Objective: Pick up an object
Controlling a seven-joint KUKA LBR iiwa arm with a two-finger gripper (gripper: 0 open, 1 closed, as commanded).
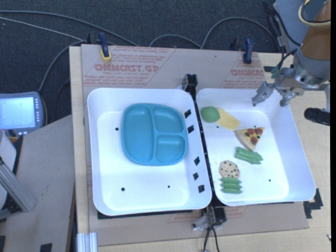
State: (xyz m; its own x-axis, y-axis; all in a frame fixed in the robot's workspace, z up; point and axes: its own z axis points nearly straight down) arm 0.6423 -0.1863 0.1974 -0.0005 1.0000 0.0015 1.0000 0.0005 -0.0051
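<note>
Tool [273,95] spread wide and holding nothing, above right bin's [294,140] far edge, pizza slice [250,137] well below-left.

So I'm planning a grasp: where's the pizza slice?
In the camera view, the pizza slice lies in the right bin, between the yellow piece and the green pod.

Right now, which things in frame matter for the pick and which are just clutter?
Job:
tool, open, above the right bin
pickable toys there: pizza slice, cookie, green ball, yellow piece, two green pods

Lying about:
blue divided plate in the left bin
handheld screen
blue clamps
</note>
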